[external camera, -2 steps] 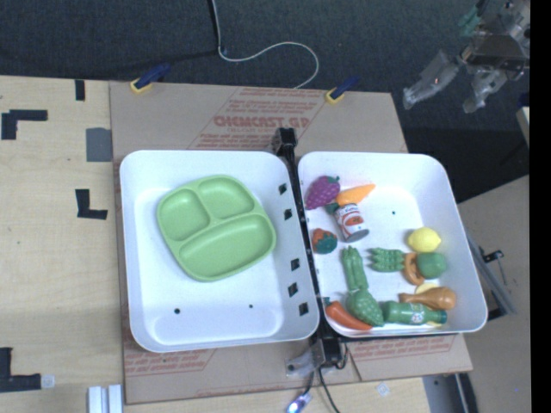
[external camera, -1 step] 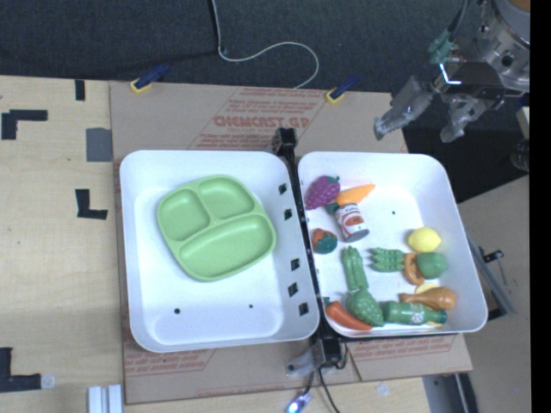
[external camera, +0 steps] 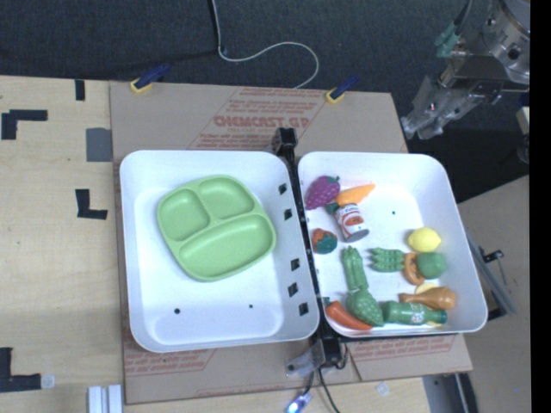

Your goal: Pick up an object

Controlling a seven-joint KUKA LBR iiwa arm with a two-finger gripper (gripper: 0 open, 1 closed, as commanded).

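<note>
- Jaws: the view does not let me tell whether they are spread or pressed together; the gripper sits at the upper right, above the dark floor, outside both bins, with nothing visible between its tips.
- Right bin: its far right corner lies just below the jaws; all the loose toy food is in this bin.
- Closest to the jaws: a purple grape bunch and an orange carrot, side by side near the bin's far left corner, below and to the left of the jaws.
- Small can with a red-and-white label, just below the carrot, tilted.
- Round red-and-green piece, left of the can, against the divider wall.
- Yellow lemon, straight down from the jaws, touching a green round fruit below it.
- Green spiky vegetable, left of the lemon; another green ribbed one beside it.
- Farthest from the jaws, along the near wall: a green bottle lying flat, an orange-brown piece, a second carrot.
- Left bin: well apart from the jaws, to their lower left; it holds a green divided plate, lying flat.
- Cardboard sheet under both bins, clipped at its far edge.
</note>
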